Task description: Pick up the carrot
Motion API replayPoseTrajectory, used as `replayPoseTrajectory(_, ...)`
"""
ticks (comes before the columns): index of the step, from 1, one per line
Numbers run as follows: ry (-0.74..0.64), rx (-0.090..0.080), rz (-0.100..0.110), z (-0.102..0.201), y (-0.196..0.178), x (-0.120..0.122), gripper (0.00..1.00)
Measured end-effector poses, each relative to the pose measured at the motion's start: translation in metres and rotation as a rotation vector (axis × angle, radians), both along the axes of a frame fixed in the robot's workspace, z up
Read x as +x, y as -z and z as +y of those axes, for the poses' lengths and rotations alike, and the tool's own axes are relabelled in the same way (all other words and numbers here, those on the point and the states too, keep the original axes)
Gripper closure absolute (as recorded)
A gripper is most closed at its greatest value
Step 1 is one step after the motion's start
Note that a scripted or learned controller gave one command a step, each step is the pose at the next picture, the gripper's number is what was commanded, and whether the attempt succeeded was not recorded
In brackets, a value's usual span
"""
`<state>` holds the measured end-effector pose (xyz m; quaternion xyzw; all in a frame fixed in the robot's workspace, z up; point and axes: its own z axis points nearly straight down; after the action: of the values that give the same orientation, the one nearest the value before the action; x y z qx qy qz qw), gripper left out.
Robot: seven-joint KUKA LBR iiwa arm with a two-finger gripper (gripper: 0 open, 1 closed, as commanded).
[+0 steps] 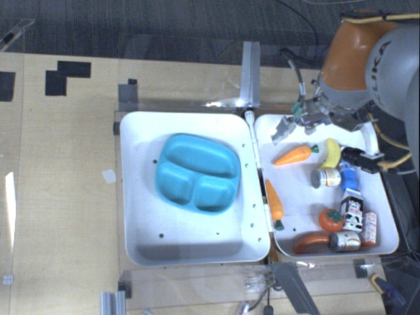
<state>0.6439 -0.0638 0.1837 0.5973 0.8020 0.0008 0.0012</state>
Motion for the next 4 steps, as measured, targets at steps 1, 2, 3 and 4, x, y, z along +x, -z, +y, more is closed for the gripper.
replayPoseTrajectory(1, -0.043, 0.001, 0.004, -0.029, 0.071, -0.027, 0.00)
replayPoseTrajectory(2, -0.127, 0.010, 0.027, -0.050, 0.098, 0.009, 0.00)
replayPoseTrajectory(3, -0.132, 0.003, 0.010, -0.050, 0.087, 0.014, 1.00)
replayPoseTrajectory(4, 0.148, 0.000, -0.001, 0.010, 0.000, 0.027, 1.00)
